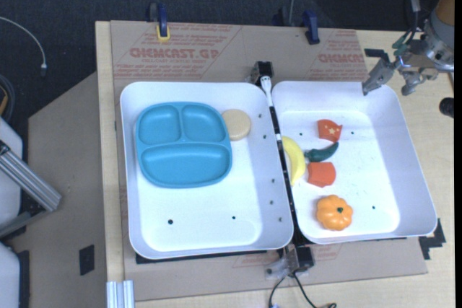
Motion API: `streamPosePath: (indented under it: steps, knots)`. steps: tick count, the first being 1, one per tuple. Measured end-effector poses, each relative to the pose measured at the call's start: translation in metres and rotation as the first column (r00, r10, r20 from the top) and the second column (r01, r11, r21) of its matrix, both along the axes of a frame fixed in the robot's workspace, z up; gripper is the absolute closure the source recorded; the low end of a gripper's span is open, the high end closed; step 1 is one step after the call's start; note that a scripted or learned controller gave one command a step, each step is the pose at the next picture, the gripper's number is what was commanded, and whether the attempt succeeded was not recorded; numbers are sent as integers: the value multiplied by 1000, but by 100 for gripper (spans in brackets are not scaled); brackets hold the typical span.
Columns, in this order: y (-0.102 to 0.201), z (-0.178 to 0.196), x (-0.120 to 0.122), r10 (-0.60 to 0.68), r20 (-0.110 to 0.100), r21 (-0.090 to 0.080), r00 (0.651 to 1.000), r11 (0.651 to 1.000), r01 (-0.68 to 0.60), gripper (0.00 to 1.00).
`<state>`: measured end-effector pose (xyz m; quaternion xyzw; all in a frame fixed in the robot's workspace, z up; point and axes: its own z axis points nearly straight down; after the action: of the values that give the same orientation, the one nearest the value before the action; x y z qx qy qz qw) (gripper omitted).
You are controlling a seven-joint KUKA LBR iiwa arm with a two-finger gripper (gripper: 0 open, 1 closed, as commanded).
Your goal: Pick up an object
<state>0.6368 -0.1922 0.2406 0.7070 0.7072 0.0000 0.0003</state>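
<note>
In the camera view, two white bins are lying side by side on a brown board. The left bin [195, 227] is being occupied by a blue tray [184, 144] with three compartments, set toward its far left part, and a pale round cookie [237, 124] is sitting just beside the tray's far right corner, touching or nearly touching it.

The right bin [390, 177] is holding five small things, all gathered in its left half. A yellow banana [293, 157] is lying along the left wall. A dark green pepper [323, 152] is resting just right of the banana, its tip touching or almost touching it. A red piece with a pale mark [329, 130] is lying just beyond the pepper, and a plain red block [322, 174] is sitting just on the near side of it. An orange pumpkin [334, 213] is standing nearest the front wall, apart from the block.

The gripper [390, 79] is being held above the far right corner of the right bin, at its rim, well apart from all five things. Its fingers [372, 81] are spread, and nothing is being gripped between them.
</note>
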Motion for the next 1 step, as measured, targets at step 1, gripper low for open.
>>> streamPosePath:
  steps: [1]
  knots:
    - [-1,-64,1,0,-8,2,1000,1000,0,0]
